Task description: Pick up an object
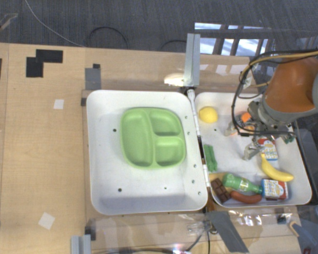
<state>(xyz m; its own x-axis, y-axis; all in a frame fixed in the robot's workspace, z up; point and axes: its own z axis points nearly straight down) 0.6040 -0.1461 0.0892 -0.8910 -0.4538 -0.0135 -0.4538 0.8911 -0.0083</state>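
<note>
The end effector [253, 151] hangs over the right bin [302, 192]; I cannot tell its opening. Just beside it, the banana [275, 170] looks light, smooth, curved: grip midway.

On my feed I see a green divided plate [151, 137] lying about the middle of the left white bin [103, 194], a grey metal post [192, 60] standing at that bin's one o'clock, and black patches [42, 61] on the wooden bench [32, 157] out toward ten o'clock.
</note>
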